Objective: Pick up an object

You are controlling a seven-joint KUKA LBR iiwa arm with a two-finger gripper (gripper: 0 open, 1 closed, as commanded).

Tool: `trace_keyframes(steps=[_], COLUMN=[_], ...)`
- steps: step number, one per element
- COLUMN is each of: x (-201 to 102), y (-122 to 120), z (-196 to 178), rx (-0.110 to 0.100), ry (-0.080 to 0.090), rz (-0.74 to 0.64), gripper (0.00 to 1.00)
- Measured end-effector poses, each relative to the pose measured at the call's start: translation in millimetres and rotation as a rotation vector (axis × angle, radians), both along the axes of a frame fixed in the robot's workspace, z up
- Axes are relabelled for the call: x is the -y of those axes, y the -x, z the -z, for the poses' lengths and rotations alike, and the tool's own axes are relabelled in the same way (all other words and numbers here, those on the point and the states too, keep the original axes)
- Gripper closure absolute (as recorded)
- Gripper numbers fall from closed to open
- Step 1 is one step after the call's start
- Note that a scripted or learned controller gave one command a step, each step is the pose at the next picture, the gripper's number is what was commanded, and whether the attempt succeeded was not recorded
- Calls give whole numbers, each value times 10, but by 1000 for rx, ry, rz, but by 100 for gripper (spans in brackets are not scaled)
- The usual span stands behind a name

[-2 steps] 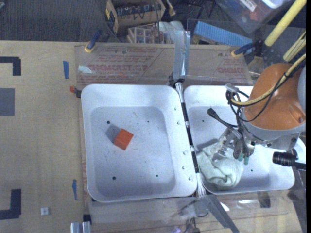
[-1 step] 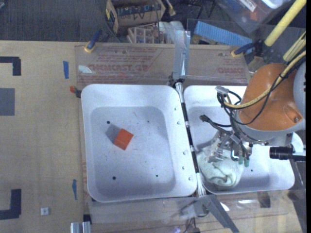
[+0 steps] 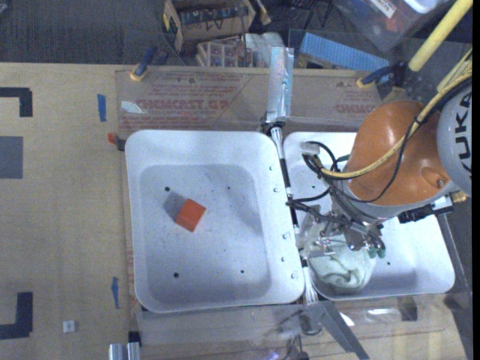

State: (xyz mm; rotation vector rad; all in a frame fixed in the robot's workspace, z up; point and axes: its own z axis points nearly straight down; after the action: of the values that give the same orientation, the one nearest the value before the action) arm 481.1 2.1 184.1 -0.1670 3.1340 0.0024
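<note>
A crumpled white cloth (image 3: 341,269) sits right under the gripper (image 3: 346,240). I cannot tell its grip. Far left sits an orange block (image 3: 190,215).

Orange block (image 3: 190,215); pale greenish-white cloth (image 3: 341,269); white bins (image 3: 150,152).

Matt plastic bins (image 3: 150,156) – soft cloth (image 3: 341,270)

Cardboard box (image 3: 208,15) on the dark floor beyond the bench, blue tape strip (image 3: 101,108) on the benchtop, blue foam pad (image 3: 339,53) nearby
</note>
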Motion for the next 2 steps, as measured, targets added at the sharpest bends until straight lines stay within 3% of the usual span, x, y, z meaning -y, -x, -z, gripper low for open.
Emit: trace_keyframes(steps=[1,2], x=[-522,-440], y=[-88,-370], z=[2,-372], rx=[3,4], ry=[0,0], rz=[-211,-274], gripper=[100,100])
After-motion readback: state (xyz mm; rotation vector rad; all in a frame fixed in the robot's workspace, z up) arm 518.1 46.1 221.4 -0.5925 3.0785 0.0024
